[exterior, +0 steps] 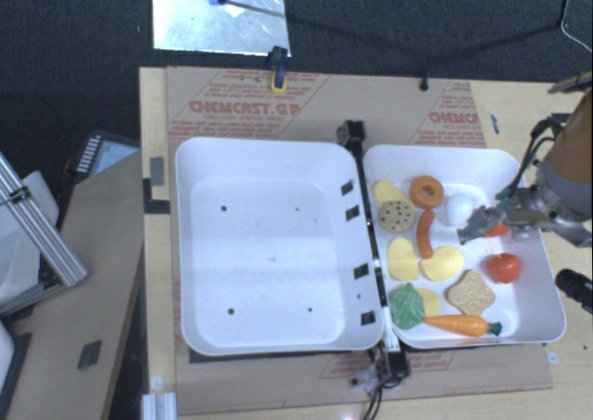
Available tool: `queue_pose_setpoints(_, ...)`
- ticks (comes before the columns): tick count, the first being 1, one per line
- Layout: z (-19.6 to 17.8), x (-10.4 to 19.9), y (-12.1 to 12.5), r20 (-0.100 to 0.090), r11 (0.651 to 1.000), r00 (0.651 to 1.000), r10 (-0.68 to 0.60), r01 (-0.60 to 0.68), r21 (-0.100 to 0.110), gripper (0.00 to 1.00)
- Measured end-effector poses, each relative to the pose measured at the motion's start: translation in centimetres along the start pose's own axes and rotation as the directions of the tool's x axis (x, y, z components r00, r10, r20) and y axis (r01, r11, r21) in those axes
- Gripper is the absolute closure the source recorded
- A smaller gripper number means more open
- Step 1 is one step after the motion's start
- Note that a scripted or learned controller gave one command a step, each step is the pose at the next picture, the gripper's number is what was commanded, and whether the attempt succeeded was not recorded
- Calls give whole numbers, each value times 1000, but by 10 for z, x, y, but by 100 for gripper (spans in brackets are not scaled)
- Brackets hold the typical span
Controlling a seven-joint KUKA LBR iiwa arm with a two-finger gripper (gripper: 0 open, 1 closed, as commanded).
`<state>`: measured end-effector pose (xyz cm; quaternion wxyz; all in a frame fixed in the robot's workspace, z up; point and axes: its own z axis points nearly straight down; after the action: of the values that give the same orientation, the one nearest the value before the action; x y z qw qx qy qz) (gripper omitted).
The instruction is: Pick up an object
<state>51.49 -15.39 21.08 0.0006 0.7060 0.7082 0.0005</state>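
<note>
hand point(471, 226): low in right white bin point(533, 316), finger spread unreadable | you see round white egg-like piece point(459, 208) touching its tip, up-left | orange sausage point(425, 233) farther left

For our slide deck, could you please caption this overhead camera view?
Gripper poised low over toy food in the right bin, beside a white egg.

Grey arm point(565, 168), orange band, dark cables, metallic tool point(474, 223)
</note>
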Motion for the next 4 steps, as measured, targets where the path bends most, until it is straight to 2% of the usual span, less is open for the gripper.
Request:
queue_pose_setpoints(1,89,37,-31,-5,1000,1000,0,0,10,0)
queue_pose_setpoints(2,127,44,34,1,1000,1000,-4,4,-4,0)
queue_pose_setpoints(3,90,-22,-17,1,1000,1000,8,-8,1,0)
queue_pose_setpoints(4,127,-42,26,1,1000,1000,-2,2,-4,0)
